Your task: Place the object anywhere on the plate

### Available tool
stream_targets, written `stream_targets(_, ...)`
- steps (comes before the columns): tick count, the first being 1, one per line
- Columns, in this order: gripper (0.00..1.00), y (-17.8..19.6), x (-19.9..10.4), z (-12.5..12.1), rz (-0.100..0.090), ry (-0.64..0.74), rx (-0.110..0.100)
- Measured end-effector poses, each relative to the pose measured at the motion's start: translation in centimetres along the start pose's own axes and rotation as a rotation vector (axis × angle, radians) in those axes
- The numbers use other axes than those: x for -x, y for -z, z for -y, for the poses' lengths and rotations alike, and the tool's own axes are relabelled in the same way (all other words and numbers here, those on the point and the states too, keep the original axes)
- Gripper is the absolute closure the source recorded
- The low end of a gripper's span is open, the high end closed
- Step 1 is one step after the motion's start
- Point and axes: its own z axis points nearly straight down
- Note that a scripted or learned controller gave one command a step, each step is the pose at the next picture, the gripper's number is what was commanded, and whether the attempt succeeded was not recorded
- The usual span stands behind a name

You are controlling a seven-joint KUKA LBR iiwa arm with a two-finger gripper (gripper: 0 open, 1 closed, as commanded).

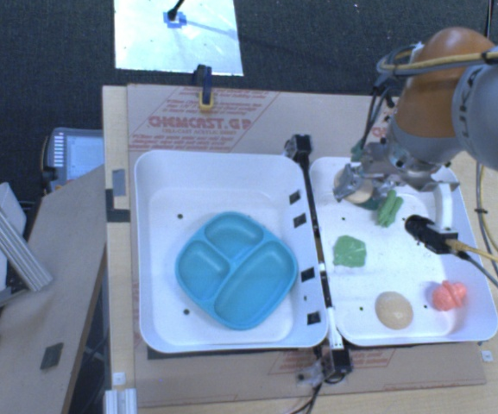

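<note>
Hovering our tool point(358, 186) over the right bin's point(482, 317) far corner, we cannot tell its state. The plate point(236, 270) lies leftward, across the divider

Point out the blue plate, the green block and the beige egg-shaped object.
blue plate point(236, 270), camera view, central divider.
green block point(349, 251), camera view, top face.
beige egg-shaped object point(393, 309), camera view, middle.

Robotics laboratory. A grey industrial arm point(482, 102) reaches over a bench point(76, 222) bearing two white bins point(223, 166) on printed cardboard point(201, 121), with loose cables point(490, 261) and aluminium framing point(7, 240) at the bench's left edge.
</note>
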Motion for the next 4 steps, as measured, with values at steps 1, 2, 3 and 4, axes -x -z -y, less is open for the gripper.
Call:
stream_targets(1, 1.00, 0.8, -5.4, 1.1, 0.000, 0.000, -0.001)
stream_targets(2, 1.00, 1.3, -11.9, 1.2, -0.001, 0.001, 0.000)
stream_targets(3, 1.00, 0.9, -17.5, 0.4, -0.001, 0.001, 0.001)
stream_targets(4, 1.00, 1.4, -22.1, -0.1, -0.001, -0.002, 0.001)
